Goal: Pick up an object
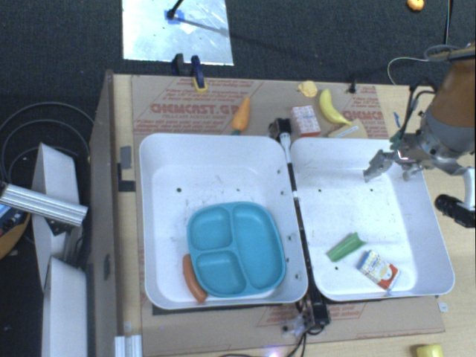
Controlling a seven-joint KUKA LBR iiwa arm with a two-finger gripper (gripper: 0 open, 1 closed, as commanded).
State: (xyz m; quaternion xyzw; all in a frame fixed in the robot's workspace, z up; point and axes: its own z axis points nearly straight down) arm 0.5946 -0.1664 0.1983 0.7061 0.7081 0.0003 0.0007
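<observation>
- Nearest edge: a small carton (378,269) with red print lies in the near right corner of the right bin (416,222); just beside it, toward the divider, lies a green block (344,247). I take either as a likely candidate for the pick.
- Left bin (160,199): a blue divided tray (236,248) sits at its near end, with an orange sausage-shaped toy (194,277) along the tray's near left corner, close to the bin wall.
- Gripper (388,162): it hangs over the far right part of the right bin, well apart from the carton and the block. I cannot tell from here whether the claw is released or clenched; nothing visible sits in it.
- Risks, as I judge them: the carton lies close to the bin's wall, so a descent there could strike the rim; the block is slim and lies at an angle, so a poorly aligned close could push it aside instead of seizing it.
- Far margin: on the cardboard sheet (201,110) beyond the bins lie a carrot (240,114), a small box (306,120) and a banana (332,109).
- Surroundings: dark carpet (312,28) bears a shiny metal plate (176,21); cables coil at left.
</observation>
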